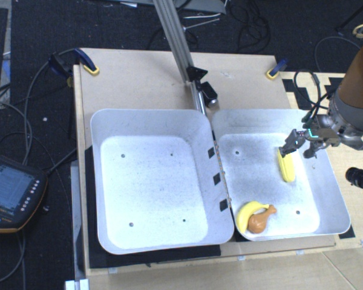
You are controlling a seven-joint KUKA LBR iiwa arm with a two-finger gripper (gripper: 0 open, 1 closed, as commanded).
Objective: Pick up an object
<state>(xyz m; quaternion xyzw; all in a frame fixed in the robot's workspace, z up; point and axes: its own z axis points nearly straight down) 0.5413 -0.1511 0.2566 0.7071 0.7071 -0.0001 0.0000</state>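
You see the gripper (pixel 301 145) low over the right bin (pixel 330 189), its two dark fingers spread wide with nothing between them. The left finger touches the top end of a yellow block (pixel 287 167), which lies on the bin floor just below the gripper. A banana (pixel 248 210) and an orange chicken leg (pixel 259 220) lie touching near the bin's front wall. The left bin (pixel 103 162) adjoins it.
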